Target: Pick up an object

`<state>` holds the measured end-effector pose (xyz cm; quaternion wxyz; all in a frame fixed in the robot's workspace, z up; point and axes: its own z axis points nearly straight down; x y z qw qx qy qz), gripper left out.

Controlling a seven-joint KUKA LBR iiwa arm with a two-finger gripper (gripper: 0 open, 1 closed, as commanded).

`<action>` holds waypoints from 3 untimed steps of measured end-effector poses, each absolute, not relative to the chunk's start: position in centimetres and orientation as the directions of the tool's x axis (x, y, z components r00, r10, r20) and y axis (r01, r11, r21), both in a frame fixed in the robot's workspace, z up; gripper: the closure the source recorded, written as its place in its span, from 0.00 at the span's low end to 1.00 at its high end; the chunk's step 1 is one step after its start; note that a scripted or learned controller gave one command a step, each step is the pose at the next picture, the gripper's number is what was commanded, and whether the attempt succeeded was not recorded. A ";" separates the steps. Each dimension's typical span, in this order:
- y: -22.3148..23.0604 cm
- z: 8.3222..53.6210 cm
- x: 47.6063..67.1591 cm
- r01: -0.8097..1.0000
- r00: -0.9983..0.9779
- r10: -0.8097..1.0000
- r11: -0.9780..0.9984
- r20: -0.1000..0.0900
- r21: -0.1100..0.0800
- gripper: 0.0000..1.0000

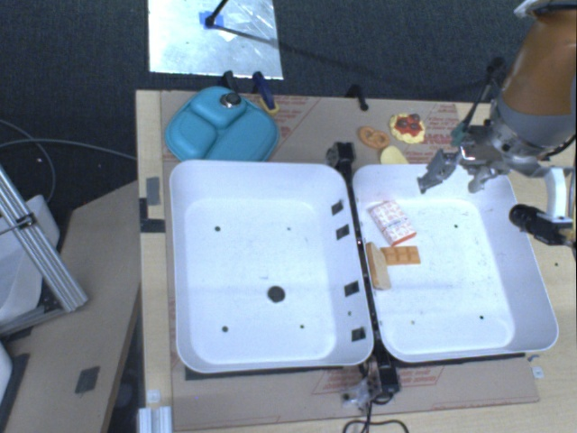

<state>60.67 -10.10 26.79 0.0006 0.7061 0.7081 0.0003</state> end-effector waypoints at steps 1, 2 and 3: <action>-5.6 17.9 66.4 1.000 -0.009 1.000 0.009 0.002 -0.001 0.00; -7.0 35.3 67.1 1.000 -0.006 1.000 0.006 -0.003 0.022 0.00; -5.7 48.7 66.9 1.000 -0.008 1.000 0.008 -0.001 0.020 0.00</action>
